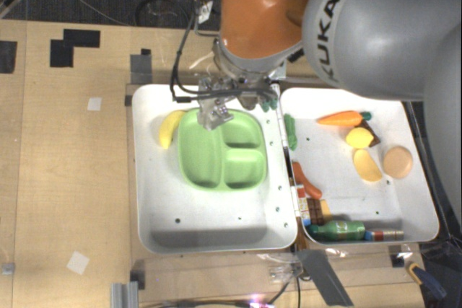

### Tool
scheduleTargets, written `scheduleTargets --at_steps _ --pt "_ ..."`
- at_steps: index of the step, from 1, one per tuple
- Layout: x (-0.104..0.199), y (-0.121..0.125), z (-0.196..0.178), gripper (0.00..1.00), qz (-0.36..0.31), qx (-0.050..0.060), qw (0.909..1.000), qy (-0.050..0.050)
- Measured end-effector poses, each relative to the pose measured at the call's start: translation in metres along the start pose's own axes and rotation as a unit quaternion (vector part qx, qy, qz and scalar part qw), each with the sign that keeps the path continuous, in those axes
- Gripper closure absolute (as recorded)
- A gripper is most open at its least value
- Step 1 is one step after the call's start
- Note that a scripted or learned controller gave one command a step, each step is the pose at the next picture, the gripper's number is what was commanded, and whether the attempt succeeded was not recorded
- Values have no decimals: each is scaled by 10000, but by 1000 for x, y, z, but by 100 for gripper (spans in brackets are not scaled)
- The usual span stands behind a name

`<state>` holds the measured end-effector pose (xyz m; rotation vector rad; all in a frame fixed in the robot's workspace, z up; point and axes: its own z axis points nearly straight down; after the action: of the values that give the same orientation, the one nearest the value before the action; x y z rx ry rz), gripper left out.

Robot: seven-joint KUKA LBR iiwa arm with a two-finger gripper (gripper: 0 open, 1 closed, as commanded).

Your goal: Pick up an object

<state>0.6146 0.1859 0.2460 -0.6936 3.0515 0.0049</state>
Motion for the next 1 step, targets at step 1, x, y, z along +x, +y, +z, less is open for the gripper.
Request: scheduleTargets --at_steps 1 --pt "12 64 -8 100 -327 -11 9995 9"
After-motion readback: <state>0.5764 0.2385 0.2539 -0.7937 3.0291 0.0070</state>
